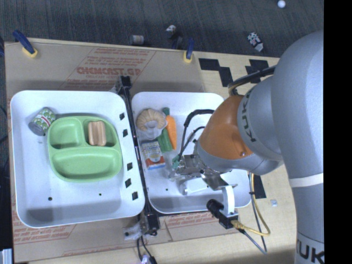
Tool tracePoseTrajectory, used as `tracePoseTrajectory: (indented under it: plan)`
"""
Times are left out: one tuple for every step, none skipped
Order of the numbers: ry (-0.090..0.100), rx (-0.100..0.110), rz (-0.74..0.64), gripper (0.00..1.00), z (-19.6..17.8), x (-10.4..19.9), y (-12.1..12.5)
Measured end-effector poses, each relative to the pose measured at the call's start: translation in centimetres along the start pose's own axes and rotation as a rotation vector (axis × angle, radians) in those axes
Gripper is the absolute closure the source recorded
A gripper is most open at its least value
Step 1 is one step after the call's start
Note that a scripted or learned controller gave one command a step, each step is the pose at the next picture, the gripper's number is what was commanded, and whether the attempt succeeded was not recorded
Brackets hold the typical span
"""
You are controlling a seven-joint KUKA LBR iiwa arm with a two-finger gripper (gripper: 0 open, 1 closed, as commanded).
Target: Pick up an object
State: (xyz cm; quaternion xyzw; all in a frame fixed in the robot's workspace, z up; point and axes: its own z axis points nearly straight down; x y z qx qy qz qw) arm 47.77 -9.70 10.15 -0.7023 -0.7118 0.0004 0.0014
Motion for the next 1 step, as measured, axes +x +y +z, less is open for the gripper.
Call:
tracePoseTrajectory:
  plan:
    - [0.000, -0.003, 0.007, 1.00, -9.04, 5.95, 0.03]
